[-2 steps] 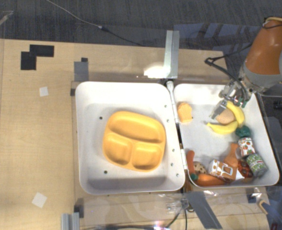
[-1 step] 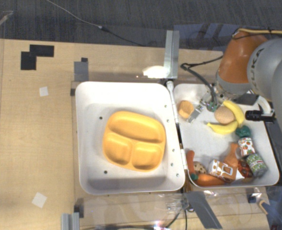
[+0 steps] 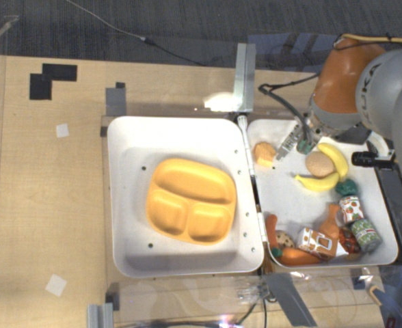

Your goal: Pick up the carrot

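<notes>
Reaching in from the right, the grey arm [image 3: 385,87] w/ its orange band [image 3: 341,77] hangs over the top of the right bin [image 3: 385,251]. Gripper [image 3: 291,142] sits low at the end of the wrist, angled down-left toward the bin's upper-left part, just beside a small tan bun-like item [image 3: 264,153]. Can't tell if the tool is apart or together; it's small & blurred from this angle, and nothing visibly sits in it.

Carrot [image 3: 298,255] lies at the bottom of the right bin, near the front wall, orange, roughly flat, pointing left-right. It's well apart from the gripper, at the opposite end of the bin. Partly covered by a small white-and-red carton [image 3: 315,241] lying on/against it. Another orange-red piece [image 3: 272,225] lies just left of it, near the bin's left wall, next to a small round brown item [image 3: 283,238].

Other stuff in the right bin: banana [image 3: 327,173] curving thru the middle-upper area, w/ a round tan item [image 3: 318,164] touching its inner curve; a dark green piece [image 3: 347,187] just below the banana's right end; two small cans [image 3: 357,221] by the right wall, stacked close together.

Left bin [image 3: 126,251] holds a yellow divided tray [image 3: 189,200], approx. centred, tilted a bit. Both bins sit side by side on the wooden bench [image 3: 44,203], touching along the middle edge. A black cable [image 3: 283,101] loops near the wrist.
</notes>
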Robot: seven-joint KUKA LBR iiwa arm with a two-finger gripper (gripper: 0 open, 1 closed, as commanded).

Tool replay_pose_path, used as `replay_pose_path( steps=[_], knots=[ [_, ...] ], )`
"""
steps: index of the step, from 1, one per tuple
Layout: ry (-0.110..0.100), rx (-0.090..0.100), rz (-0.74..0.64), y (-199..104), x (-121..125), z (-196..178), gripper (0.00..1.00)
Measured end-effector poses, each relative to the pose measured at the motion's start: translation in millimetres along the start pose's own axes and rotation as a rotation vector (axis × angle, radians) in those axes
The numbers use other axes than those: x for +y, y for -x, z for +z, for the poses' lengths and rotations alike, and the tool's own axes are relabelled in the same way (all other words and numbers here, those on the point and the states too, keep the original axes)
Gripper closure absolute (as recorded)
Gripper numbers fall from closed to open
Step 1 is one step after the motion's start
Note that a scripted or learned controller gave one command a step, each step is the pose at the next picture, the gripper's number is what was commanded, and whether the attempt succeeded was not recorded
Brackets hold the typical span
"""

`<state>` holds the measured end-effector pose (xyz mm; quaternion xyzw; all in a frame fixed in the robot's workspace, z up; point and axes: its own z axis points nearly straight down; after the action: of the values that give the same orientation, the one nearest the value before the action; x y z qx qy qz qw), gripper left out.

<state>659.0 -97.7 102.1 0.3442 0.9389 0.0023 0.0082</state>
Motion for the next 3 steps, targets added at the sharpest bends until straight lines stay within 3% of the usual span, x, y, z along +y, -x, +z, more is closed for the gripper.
replay_pose_path(
  steps=[1,2,3],
  knots=[
    [0.000,0.000,0.129,-25,2,-93,1.00],
    [-0.004,0.008,0.263,-64,69,-85,1.00],
    [-0.006,0.004,0.533,-19,43,-120,1.00]
  ],
)
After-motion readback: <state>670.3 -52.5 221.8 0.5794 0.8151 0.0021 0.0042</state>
